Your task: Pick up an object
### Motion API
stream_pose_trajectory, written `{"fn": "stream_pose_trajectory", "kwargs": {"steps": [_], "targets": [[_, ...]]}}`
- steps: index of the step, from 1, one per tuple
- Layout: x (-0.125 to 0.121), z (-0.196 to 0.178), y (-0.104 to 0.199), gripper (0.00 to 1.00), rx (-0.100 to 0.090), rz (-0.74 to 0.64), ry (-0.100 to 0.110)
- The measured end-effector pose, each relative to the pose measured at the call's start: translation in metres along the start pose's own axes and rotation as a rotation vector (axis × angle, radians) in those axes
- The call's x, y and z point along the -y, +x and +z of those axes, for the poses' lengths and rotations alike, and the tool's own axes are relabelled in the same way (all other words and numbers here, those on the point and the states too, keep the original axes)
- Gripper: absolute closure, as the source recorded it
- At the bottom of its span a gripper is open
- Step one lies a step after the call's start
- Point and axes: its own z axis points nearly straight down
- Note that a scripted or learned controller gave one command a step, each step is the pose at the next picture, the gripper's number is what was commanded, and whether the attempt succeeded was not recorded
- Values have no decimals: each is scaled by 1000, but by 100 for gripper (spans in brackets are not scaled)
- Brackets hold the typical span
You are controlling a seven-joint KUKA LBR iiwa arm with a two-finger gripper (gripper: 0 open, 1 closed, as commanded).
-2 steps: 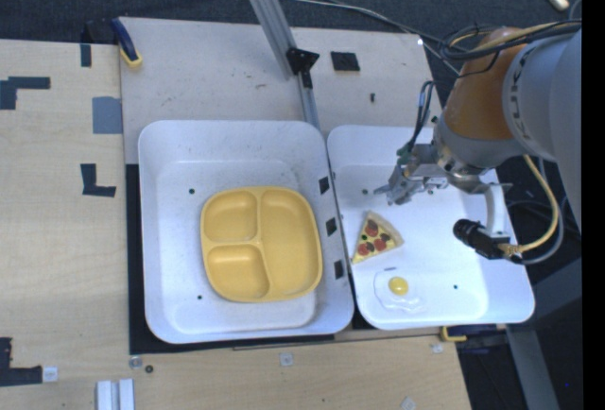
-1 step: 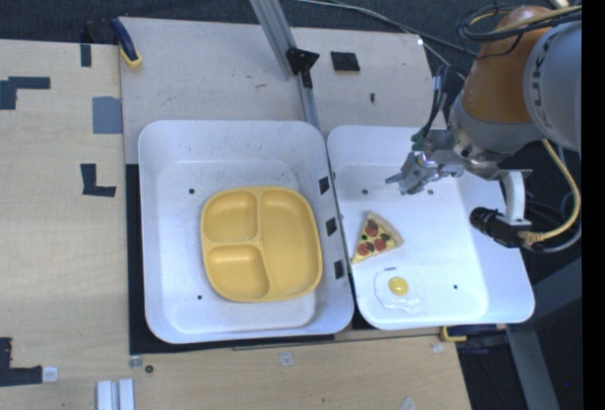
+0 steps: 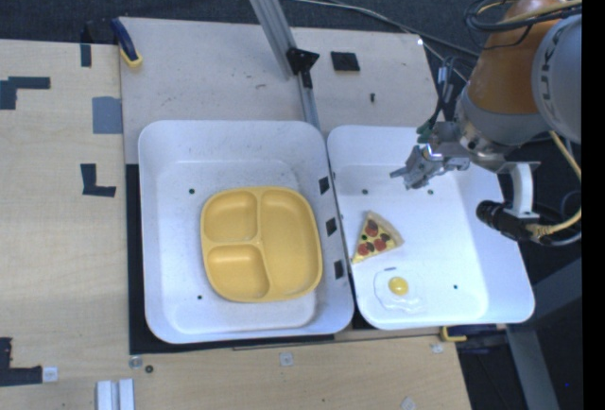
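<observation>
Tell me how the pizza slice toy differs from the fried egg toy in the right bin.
The triangular pizza slice toy is yellow-orange with red toppings; the flat fried egg toy is white and rounded with a yellow yolk. The pizza slice lies nearer the divider, the egg nearer the front rim. Both lie flat in the right white bin.

two white bins (image 3: 170, 210), one yellow plate (image 3: 261, 243), one pizza slice (image 3: 375, 237), one fried egg (image 3: 398, 290)

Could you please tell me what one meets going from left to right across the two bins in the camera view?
Left bin → yellow divided plate → right bin → pizza slice → fried egg → gripper.
</observation>
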Motion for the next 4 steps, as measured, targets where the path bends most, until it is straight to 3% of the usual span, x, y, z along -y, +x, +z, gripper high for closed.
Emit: {"fn": "stream_pose_trajectory", "kwargs": {"steps": [4], "targets": [[48, 12, 208, 100, -1, -6, 5]]}}
